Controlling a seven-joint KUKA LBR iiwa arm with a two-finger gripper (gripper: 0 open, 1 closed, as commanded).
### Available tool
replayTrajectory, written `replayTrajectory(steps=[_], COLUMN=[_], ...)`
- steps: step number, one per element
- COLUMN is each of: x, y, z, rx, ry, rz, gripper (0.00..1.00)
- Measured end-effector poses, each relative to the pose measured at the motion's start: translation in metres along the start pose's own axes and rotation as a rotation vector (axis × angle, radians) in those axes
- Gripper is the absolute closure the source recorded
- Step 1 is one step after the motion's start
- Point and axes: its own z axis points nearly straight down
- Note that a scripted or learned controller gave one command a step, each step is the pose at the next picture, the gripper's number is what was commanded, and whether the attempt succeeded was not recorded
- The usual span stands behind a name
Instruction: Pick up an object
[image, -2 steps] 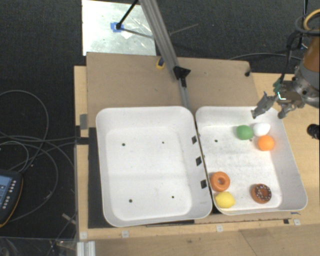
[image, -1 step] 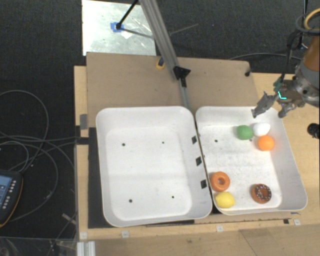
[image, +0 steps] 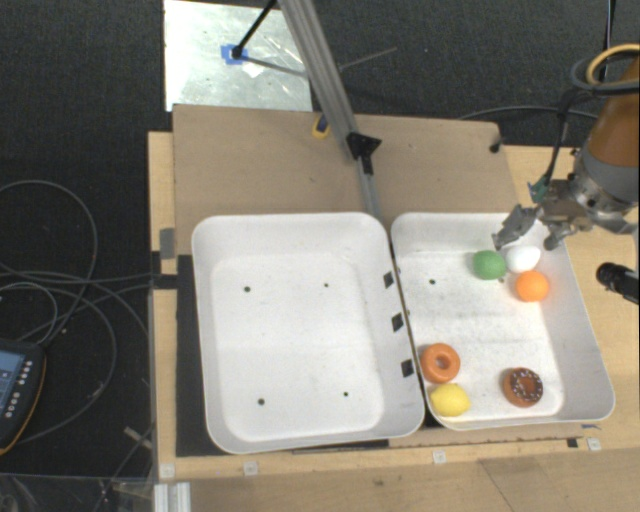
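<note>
The right bin (image: 590, 360) holds a green ball (image: 489, 265), a white ball (image: 523, 259) and an orange ball (image: 532, 287) near its far side. An orange donut (image: 440, 362), a yellow lemon (image: 450, 401) and a chocolate donut (image: 522, 386) lie near its front. My gripper (image: 533, 232) hangs at the bin's far right corner, open, its fingers (image: 511, 229) spread just above the white ball. Nothing sits between them.
The left bin (image: 295, 330) lies beside the right one, joined by black clips (image: 397, 321). A grey pole (image: 330, 85) slants across the bench behind the bins. Cables and a pendant (image: 18, 385) lie on the floor at left.
</note>
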Motion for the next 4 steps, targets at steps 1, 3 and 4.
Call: replayTrajectory(steps=[1,3,4], x=[-0.003,-0.006,-0.008], y=[-0.001,0.000,0.009], z=[0.062,0.091,0.044], rx=[0.002,-0.007,-0.010], ry=[0.001,-0.001,-0.002], rz=[0.000,-0.001,-0.004], gripper=[0.00,1.00,1.00])
